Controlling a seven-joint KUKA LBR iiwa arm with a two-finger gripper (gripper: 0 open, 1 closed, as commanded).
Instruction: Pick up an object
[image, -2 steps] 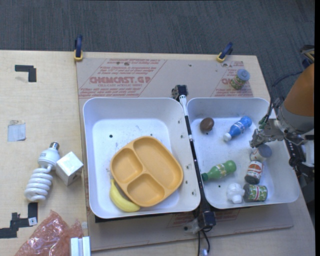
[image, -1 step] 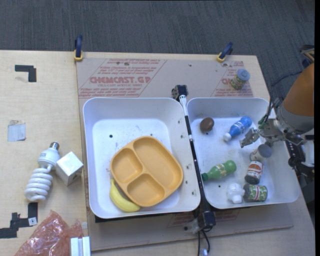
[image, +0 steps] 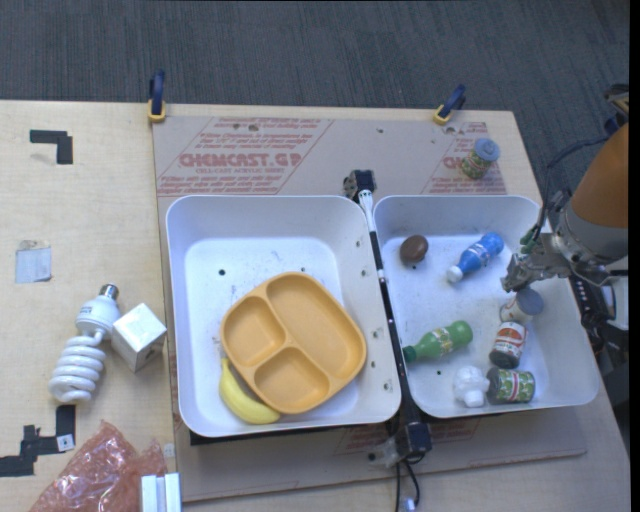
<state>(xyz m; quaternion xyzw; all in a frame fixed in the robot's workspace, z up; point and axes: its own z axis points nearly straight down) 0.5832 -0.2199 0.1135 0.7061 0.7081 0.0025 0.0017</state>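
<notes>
Two white bins (image: 190, 300) on bench (image: 80, 220)

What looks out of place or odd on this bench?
A small jar lies outside both bins, on the board behind the right white bin. In the left white bin, the orange divided plastic tray sits askew, partly covering a yellow banana.

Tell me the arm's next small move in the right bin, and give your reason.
Probably a short straight descent. The gripper hangs at the right bin's right side, directly over a small greyish object, with a brown-labelled bottle just below it in the view. Lowering there looks like the nearest chance of a pick.
</notes>
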